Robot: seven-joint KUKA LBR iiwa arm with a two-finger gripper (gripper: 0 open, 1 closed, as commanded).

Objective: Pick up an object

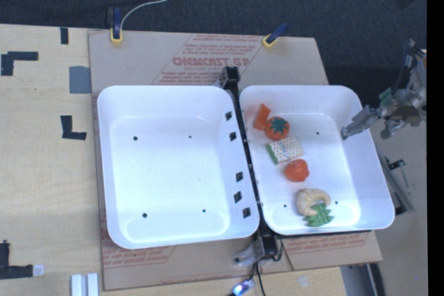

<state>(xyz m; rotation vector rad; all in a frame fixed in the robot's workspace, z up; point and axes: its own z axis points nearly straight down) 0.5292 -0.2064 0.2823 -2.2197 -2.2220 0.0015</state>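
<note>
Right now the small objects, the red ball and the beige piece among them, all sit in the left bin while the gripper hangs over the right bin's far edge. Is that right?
Not quite. The camera view shows the red ball and the beige piece in the right bin, not the left bin. The gripper does hang over the right bin's far edge.

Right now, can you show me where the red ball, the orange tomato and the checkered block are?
red ball (pixel 297 170), camera view, its top middle
orange tomato (pixel 277 127), camera view, its green leafy top
checkered block (pixel 286 149), camera view, its patterned face
</note>
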